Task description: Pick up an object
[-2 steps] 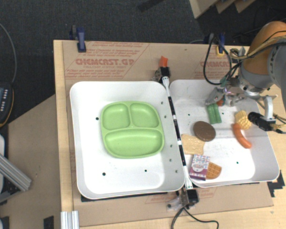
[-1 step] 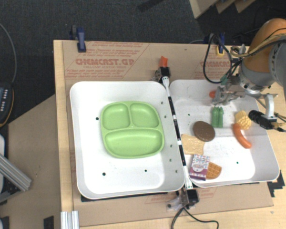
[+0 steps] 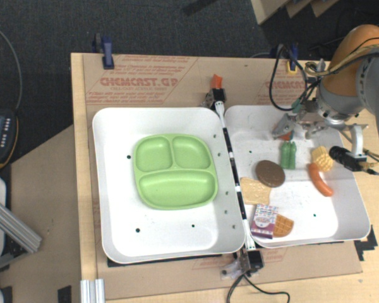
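My gripper (image 3: 296,130) hangs over the far part of the right bin (image 3: 350,223), fingers spread open with nothing between them. Just in front of it a small green bottle (image 3: 288,154) stands in the bin. Beside the bottle lie a brown round cookie (image 3: 270,173), a tan cracker (image 3: 254,191), a yellow corn piece (image 3: 322,158) and an orange sausage (image 3: 321,182). A pink-and-white packet (image 3: 263,221) and a waffle-like piece (image 3: 283,225) rest at the bin's near edge.
The left bin (image 3: 114,219) holds a green divided plate (image 3: 175,170). A black clip rail (image 3: 229,163) runs between the bins. Cables (image 3: 281,84) trail behind the right bin. A black cylindrical part (image 3: 344,158) juts over the bin's right side.
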`<state>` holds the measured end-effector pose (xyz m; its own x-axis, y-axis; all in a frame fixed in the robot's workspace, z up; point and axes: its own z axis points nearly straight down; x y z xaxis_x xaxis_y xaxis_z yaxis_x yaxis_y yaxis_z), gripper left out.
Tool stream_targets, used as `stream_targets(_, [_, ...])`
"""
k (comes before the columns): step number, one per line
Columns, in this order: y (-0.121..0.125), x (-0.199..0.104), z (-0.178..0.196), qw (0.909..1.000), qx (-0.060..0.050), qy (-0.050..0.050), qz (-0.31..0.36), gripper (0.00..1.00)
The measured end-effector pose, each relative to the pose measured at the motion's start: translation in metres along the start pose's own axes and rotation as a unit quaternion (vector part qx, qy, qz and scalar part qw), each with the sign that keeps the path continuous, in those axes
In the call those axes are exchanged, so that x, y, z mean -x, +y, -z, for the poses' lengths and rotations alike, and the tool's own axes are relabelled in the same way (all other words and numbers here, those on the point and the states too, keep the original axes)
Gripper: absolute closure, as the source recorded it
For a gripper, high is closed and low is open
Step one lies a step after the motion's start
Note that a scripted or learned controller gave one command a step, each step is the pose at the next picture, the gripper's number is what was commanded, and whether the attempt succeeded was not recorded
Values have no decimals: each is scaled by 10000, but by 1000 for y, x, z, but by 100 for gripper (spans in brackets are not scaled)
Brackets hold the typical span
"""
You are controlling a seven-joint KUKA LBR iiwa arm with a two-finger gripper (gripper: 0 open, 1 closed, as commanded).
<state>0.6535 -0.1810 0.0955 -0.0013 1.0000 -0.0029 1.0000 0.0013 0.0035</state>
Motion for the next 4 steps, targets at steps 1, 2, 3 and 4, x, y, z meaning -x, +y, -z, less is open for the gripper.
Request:
stream_targets(1, [13, -17, -11, 10000, -2, 10, 5, 0])
stream_targets(2, [-49, -54, -11, 10000, -44, 28, -7, 0])
stream_targets(3, [-91, -64, -10, 10000, -39, 24, -16, 0])
stream_targets(4, [-16, 26, -9, 10000, 29, -19, -19, 0])
